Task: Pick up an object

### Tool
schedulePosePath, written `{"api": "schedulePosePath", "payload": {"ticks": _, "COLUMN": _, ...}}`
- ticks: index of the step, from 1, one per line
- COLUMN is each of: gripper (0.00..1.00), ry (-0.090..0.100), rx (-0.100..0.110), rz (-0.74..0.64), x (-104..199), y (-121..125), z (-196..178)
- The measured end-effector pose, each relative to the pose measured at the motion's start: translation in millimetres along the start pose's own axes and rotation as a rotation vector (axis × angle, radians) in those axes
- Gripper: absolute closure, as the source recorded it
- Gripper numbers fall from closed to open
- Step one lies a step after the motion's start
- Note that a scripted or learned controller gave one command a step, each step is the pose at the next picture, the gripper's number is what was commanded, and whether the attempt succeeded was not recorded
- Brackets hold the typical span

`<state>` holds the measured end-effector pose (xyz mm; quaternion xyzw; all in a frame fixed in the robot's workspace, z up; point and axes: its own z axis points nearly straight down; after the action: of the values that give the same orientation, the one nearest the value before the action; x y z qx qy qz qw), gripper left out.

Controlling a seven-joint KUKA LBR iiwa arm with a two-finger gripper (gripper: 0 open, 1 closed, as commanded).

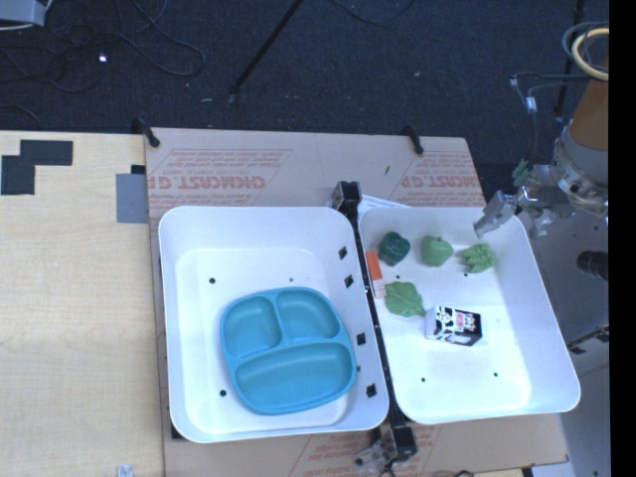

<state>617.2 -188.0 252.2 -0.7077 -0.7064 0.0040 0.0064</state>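
At the three o'clock edge of the camera view, the grey arm with its orange band (593,117) reaches in, and its two-finger gripper (507,210) hangs over the upper right rim of the right-hand shallow white bin (542,366). One pale metal finger (491,214) slants down towards the bin's corner; how far the hand is open cannot be told from here, and nothing can be seen between its fingers.

Inside that bin, the objects lie in its upper half. At about eleven o'clock from the bin's middle sits a dark teal rounded lump (395,247). Just beside it towards three o'clock is a light green rounded piece (435,251), and further along the same line, nearest the gripper, a frilly light green piece (479,257). At nine o'clock from the bin's middle lies a flat green leaf-shaped piece (403,299), and just beside it, towards four o'clock, a small black-and-white patterned carton (455,326) lies on its side. A thin orange strip (374,269) rests against the bin's left wall.

The left-hand shallow white bin (199,256) holds a blue three-compartment plastic plate (287,351), lying flat towards five o'clock of that bin's middle. Both bins stand on a sheet of brown printed cardboard (258,167).
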Motion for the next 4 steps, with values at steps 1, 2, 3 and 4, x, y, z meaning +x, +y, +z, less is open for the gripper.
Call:
{"api": "schedulePosePath", "payload": {"ticks": 1, "gripper": 0.00, "ry": -0.003, "rx": -0.012, "rz": -0.002, "x": 0, "y": 2, "z": -8}}
{"api": "schedulePosePath", "payload": {"ticks": 2, "gripper": 0.00, "ry": -0.002, "rx": -0.009, "rz": -0.003, "x": 0, "y": 8, "z": 37}}
{"api": "schedulePosePath", "payload": {"ticks": 3, "gripper": 0.00, "ry": -0.002, "rx": -0.008, "rz": -0.002, "x": -1, "y": 9, "z": 101}}
{"api": "schedulePosePath", "payload": {"ticks": 4, "gripper": 0.00, "ry": -0.002, "rx": -0.008, "rz": -0.007, "x": 4, "y": 17, "z": 160}}
